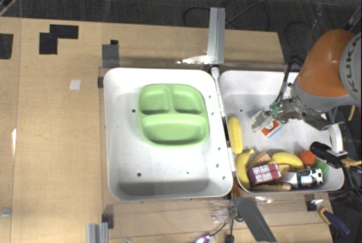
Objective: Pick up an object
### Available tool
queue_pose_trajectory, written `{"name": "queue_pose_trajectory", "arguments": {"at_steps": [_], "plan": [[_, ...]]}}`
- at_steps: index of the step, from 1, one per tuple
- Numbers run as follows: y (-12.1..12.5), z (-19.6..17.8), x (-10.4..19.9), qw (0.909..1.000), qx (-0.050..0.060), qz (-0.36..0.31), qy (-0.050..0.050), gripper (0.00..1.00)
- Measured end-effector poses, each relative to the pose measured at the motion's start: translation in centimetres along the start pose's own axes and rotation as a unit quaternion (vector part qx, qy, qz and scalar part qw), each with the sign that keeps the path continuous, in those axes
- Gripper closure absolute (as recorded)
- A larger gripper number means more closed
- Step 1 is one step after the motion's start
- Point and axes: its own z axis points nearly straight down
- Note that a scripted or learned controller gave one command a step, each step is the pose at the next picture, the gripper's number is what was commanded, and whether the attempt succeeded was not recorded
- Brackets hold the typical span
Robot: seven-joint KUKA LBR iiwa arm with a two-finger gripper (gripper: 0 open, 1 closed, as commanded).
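My gripper (263,119) hangs low over the middle of the right bin (249,86), reaching in from the right under the arm's orange band. Just below and to its right lies a small red and white packet (272,129), close to the gripper; I cannot tell if they touch. A yellow corn cob (235,133) lies along the bin's left wall. At the bin's front sit two bananas (243,166) (287,159), a brown and pink box (264,173), a red tomato (307,157) and a dark can (310,179).
The left bin (121,174) holds a green divided plate (171,113). A metal post (216,33) stands behind the seam between the bins. Cables run over the dark floor at the back right.
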Motion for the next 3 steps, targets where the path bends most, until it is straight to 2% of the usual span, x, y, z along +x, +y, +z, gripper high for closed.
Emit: {"name": "queue_pose_trajectory", "arguments": {"at_steps": [1,2,3], "plan": [[3.3,5.3,-4.5,0.9999,-0.006,-0.008,-0.003,0.00],[3.6,4.1,-4.4,0.9999,-0.009,-0.009,-0.002,1.00],[7.7,-11.0,3.6,0.9975,-0.002,0.071,0.000,1.00]]}}
